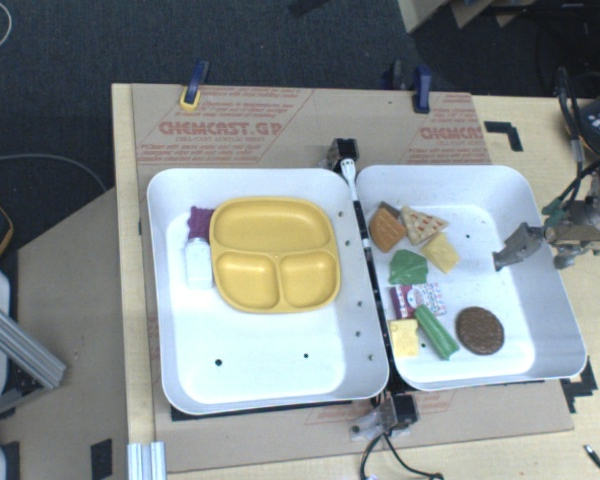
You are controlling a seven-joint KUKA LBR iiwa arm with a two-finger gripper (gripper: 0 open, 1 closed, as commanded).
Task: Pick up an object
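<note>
In the right bin [550, 308], nearest the camera, sit a brown round cookie [479, 330], a green cylinder [436, 332] and a yellow block [404, 338]. Further back lie a green leaf piece [408, 266], cheese wedge [441, 253] and bread pieces [387, 228]. The gripper [515, 248] hovers at that bin's right rim; its state cannot be told. The left bin [260, 368] holds 1 yellow divided tray [275, 253].

Not much of the robot to go on here tbh. The end effector [525, 245] is a grey, blocky, angular piece with darker tips, and behind it there's pale metal hardware with thin dark cables looping around.
</note>
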